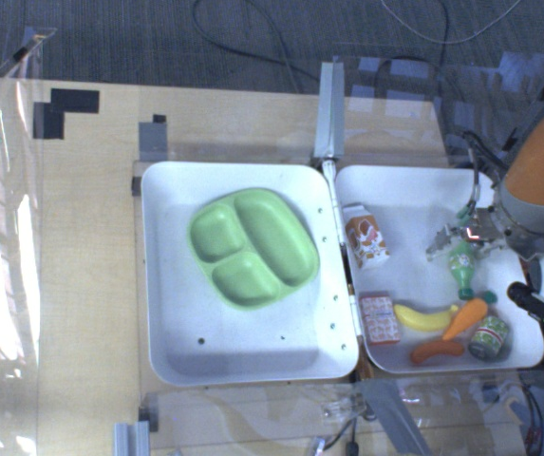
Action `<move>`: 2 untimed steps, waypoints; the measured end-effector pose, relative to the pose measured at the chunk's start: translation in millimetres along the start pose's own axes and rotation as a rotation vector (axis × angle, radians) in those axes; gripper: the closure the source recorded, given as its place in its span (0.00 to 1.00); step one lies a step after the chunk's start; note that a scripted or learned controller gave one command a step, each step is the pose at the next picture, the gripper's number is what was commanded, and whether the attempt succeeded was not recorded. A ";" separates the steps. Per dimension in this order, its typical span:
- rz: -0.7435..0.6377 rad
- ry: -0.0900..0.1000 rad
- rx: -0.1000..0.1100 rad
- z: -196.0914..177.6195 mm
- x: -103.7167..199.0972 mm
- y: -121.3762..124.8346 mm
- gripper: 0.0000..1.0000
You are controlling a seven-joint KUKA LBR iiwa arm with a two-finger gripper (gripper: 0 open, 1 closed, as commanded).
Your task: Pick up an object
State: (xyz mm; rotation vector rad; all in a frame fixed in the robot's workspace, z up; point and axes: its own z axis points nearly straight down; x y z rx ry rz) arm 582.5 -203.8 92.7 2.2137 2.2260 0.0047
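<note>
The right bin (414,193) holds several objects. A small carton (366,239) lies near its left wall, and a pink box (379,318) sits by the front left corner. A yellow banana (423,318), an orange carrot (467,317), a reddish sausage (436,351) and a small can (488,338) crowd the front. A green bottle (461,268) lies right of centre. My gripper (457,239) hangs low over the bin, just above the bottle's far end. The wrist hides how it stands.
The left bin (172,340) bears a green divided plate (252,246). A metal divider (328,112) runs between the bins at the back. The arm's orange band (541,164) looms over the right bin's right wall. Cables lie on the floor behind.
</note>
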 end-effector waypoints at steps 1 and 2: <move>-0.004 0.000 -0.001 -8.4 0.8 2.4 1.00; -0.011 -0.002 0.000 -113.8 57.2 35.4 1.00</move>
